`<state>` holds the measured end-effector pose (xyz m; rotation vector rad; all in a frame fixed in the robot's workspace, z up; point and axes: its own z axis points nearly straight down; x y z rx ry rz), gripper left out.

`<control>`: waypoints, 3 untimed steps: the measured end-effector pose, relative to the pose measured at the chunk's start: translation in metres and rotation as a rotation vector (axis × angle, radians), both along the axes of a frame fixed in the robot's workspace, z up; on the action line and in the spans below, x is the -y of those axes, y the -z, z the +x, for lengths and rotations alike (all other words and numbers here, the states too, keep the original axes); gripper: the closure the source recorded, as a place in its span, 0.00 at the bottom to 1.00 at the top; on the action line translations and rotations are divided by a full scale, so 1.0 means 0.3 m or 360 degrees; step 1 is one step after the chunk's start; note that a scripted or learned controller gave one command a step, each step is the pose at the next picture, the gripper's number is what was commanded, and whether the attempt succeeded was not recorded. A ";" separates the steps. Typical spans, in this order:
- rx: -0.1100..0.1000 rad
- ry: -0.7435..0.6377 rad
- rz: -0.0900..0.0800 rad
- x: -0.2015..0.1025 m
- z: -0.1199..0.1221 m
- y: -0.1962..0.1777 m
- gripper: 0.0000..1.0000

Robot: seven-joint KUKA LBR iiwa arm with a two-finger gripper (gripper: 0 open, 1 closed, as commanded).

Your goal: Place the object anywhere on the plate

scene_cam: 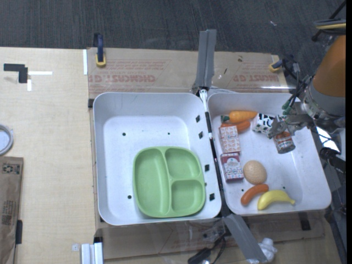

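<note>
The gripper point(281, 130) is at the right of the frame, over the upper right part of the right bin point(308, 194), and a small can with a red label point(284, 142) hangs just under it. The can seems to be pinched by its top end between the fingers, so I judge that the gripper is closed on it, though the fingers themselves are small and not clear. The can is held high in this way probably to pass over the wall between the bins. Its long axis is nearly upright, a little tilted, with the top toward the gripper and the bottom pointing down to the bin floor. Near it, to the left, lie a black-and-white toy point(265, 124), a carrot point(242, 116) and two red cartons point(230, 152); lower are an egg point(254, 171), a sausage point(254, 193) and a banana point(275, 199). The green plate point(168, 181), with three compartments, waits in the left bin point(113, 147), well apart from the can, on the desk point(44, 147).
</note>
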<state>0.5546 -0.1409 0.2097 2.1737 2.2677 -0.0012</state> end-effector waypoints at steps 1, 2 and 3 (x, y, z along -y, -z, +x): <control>-0.0005 -0.0253 0.0001 -0.226 -0.049 0.027 1.00; -0.0003 -0.0460 0.0000 -0.439 0.051 0.027 1.00; -0.0004 -0.0527 0.0000 -0.650 -0.091 0.064 1.00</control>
